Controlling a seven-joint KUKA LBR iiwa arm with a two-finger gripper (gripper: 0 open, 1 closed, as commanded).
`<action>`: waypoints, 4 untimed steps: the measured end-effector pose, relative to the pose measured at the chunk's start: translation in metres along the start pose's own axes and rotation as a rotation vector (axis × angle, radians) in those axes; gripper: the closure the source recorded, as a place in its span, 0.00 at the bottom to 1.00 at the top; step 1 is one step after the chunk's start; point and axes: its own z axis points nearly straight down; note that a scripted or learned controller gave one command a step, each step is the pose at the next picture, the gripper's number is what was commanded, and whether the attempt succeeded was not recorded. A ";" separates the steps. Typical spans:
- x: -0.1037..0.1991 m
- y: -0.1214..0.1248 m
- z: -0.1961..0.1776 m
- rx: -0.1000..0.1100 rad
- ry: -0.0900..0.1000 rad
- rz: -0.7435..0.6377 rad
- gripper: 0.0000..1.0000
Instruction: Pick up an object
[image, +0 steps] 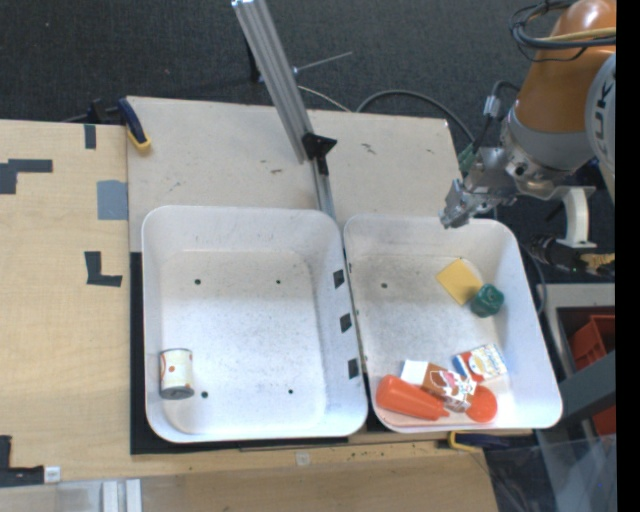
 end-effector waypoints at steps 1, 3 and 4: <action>0.054 0.000 0.005 0.003 0.001 -0.005 1.00; 0.148 -0.017 0.041 0.007 0.000 -0.003 1.00; 0.203 -0.030 0.046 0.005 0.001 -0.006 1.00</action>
